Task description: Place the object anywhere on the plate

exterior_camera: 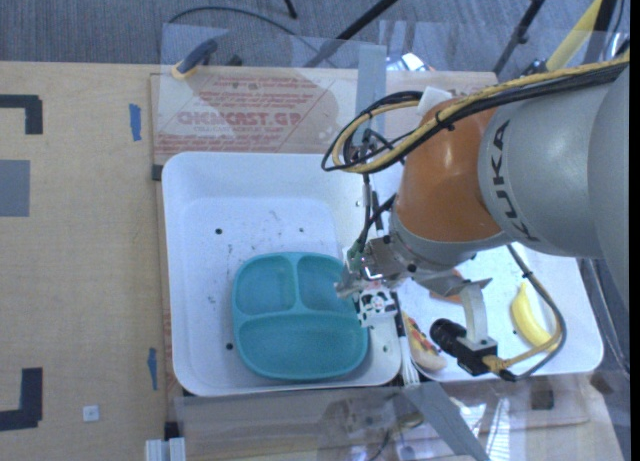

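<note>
Two shallow white bins sat side by side on the bench. At six o'clock in the left bin (190, 249) lay a teal divided plate (297, 321) with three compartments. At the plate's three o'clock edge hung the gripper (375, 311); whether its claw was open or closed could not be told. Just past it, at the near left corner of the right bin (590, 349), lay a pale, reddish-edged food-like object (425, 346), partly hidden by the arm's black fittings. A yellow banana (530, 315) lay toward three o'clock in the same bin. The grey KUKA arm (560, 169), with its orange band, covered that bin's far side. Beyond the bins, at twelve o'clock, lay a clear sheet with red lettering (240, 119).
</note>
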